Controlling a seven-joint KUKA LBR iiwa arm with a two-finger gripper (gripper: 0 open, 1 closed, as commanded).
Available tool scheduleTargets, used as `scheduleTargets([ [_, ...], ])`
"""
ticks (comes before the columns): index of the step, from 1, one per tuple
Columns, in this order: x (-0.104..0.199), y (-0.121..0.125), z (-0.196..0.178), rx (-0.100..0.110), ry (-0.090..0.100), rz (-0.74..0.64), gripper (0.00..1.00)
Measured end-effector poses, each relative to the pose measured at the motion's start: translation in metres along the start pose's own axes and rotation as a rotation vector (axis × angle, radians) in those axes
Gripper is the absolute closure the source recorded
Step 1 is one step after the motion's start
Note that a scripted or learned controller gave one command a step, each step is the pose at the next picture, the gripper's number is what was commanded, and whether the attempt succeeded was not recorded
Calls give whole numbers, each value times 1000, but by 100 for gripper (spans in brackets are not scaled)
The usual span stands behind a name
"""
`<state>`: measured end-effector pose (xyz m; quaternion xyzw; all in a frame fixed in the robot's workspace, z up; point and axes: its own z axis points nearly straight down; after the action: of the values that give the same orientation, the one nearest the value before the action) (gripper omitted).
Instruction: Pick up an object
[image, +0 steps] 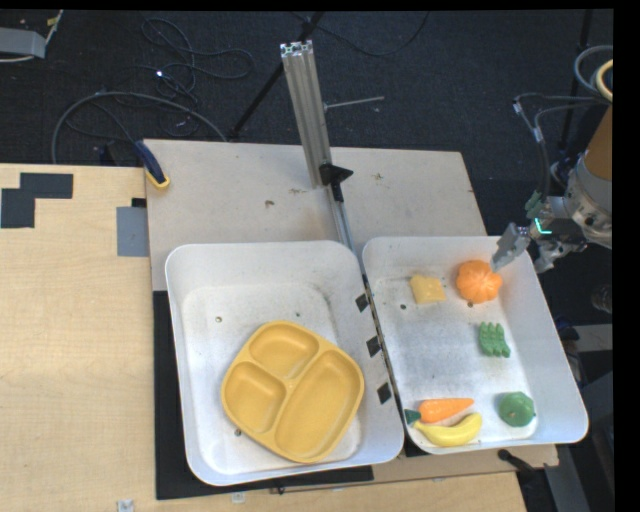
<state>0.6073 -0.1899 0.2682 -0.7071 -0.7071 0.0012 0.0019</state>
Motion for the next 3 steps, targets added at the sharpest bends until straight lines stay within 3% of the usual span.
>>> scheduleTargets([
  [1, 0, 0, -1, -2, 0, 0, 0],
  [3, 2, -7, 121, 3, 1, 0, 0],
])
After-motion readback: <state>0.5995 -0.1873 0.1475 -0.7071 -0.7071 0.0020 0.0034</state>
